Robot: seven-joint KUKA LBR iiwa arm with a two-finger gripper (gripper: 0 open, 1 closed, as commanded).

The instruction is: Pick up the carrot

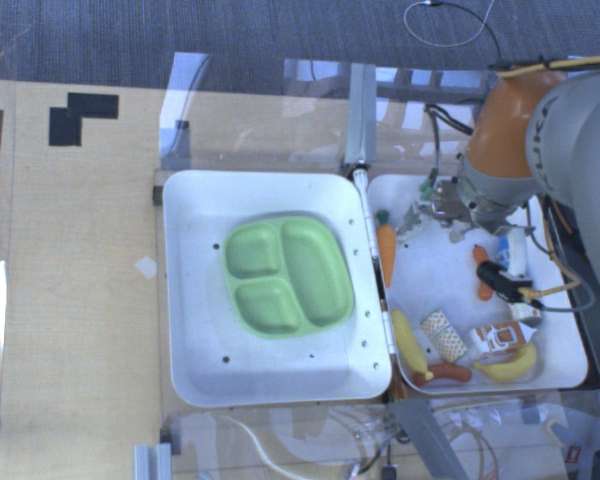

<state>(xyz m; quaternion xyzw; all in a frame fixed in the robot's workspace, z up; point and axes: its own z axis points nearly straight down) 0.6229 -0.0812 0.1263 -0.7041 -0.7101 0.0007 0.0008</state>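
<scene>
You are at the approach step: the carrot (386,253) is not yet picked, and the gripper (440,211) hangs over the upper part of the right bin (570,363), at the right of the frame. How wide the jaws stand, and whether they have hold of anything, you cannot tell; the wrist and its cabling cover them from above. Nothing orange shows between them, so judge the hand as not carrying the carrot.

The carrot lies at the left edge of the right bin, hard against the wall it shares with the left bin (185,268), near the frame's middle. It runs roughly top to bottom, with its green stub toward the top. From the gripper it sits to the lower left, near but apart, not under the jaws.

Your next move calls for a shift left and slightly down-frame, then a descent. The wall is the trouble: one jaw must fit between carrot and rim, or you must close along the carrot's length instead. Expect a risk of clipping the rim.

Other things lie lower in the same bin: a banana (407,343) below the carrot, a second banana (510,365) at the lower right, a small carton (497,339), and a second orange piece (482,268) right of the gripper, which you should not mistake for the target. The green tray (285,273) sits in the left bin.
</scene>
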